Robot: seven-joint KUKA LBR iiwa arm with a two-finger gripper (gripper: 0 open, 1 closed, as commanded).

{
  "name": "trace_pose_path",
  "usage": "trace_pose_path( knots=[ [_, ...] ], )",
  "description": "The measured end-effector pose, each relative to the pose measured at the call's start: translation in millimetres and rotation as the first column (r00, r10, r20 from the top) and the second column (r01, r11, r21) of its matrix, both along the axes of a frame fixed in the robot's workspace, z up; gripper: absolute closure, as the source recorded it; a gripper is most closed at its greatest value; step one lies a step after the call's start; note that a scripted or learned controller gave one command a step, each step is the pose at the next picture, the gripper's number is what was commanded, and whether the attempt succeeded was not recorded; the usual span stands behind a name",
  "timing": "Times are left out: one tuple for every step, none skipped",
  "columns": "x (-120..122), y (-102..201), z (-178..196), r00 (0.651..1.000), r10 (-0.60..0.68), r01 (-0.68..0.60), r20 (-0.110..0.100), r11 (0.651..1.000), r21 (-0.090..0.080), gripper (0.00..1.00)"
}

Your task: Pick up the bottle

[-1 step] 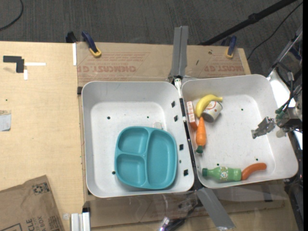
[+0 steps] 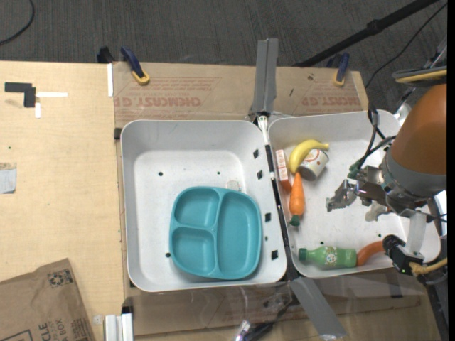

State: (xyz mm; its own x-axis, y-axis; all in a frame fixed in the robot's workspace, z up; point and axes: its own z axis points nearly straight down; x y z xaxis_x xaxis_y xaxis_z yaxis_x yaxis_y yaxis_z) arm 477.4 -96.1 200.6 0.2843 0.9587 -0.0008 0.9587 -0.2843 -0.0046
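Observation:
The bottle [image 2: 327, 256] is green with a pale label. It lies on its side near the front wall of the right bin [image 2: 341, 128], cap pointing left. My gripper [image 2: 344, 196] hangs over the middle of that bin, a little behind the bottle and apart from it. Nothing shows in its grasp. The grey arm with its orange band [image 2: 425, 144] comes in from the right.
An orange piece [image 2: 370, 251] lies against the bottle's right end. A carrot [image 2: 296, 196], a banana [image 2: 307, 151], a small can [image 2: 314, 166] and a flat packet [image 2: 282, 165] sit at the right bin's left side. The left bin [image 2: 142, 190] holds a teal divided plate [image 2: 217, 233].

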Motion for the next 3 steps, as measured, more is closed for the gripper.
trace_pose_path(
  knots=[
    [0,69,-10,1.000,-0.002,0.002,0.001,1.000,-0.001,0.00],
    [0,154,-10,0.999,-0.044,0.044,0.001,0.999,-0.002,0.00],
    [-1,255,-26,0.935,-0.354,0.354,0.000,0.935,-0.006,0.00]
  ],
)
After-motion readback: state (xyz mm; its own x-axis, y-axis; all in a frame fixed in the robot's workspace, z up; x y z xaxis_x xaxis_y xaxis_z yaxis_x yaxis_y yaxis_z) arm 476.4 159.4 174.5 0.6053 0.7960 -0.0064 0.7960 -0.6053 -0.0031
